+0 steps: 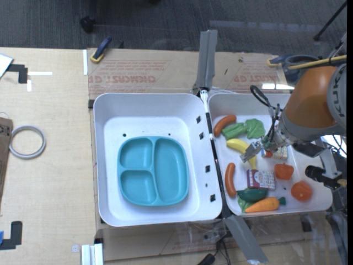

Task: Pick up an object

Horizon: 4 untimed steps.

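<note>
Bins sit side by side; the right white plastic bin holds toy food. Just left of its centre, the gripper hovers, fingers spread, over the yellow plastic banana. Descend squarely before closing.

My arm is grey with a big orange part. Both bins are white. In the left one sits a light blue plate. In the right one I see a yellow banana, a green leafy thing, two red-orange sausages, an orange carrot with a green end, a red tomato, and a small purple and white box. The table is pale wood colour. The tape ring on it is grey.
</note>
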Each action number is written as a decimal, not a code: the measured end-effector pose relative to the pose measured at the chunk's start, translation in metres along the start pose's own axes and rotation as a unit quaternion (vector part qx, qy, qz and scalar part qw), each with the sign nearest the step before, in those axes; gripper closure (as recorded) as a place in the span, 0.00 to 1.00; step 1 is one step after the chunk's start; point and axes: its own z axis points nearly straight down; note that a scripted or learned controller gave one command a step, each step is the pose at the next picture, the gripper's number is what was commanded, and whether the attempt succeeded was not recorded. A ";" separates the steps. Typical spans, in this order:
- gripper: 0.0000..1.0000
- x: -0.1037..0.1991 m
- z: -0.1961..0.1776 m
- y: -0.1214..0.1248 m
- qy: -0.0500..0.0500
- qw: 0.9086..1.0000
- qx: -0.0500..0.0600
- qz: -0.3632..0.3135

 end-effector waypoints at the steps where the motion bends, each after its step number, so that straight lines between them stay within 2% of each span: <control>1: 1.00 -0.004 -0.011 0.001 -0.004 1.000 -0.002 0.003; 2: 1.00 0.033 -0.103 -0.013 0.004 0.993 0.009 0.118; 3: 1.00 0.052 -0.115 0.020 0.004 0.996 0.008 0.083; 4: 0.00 0.051 -0.115 0.020 0.004 0.996 0.009 0.084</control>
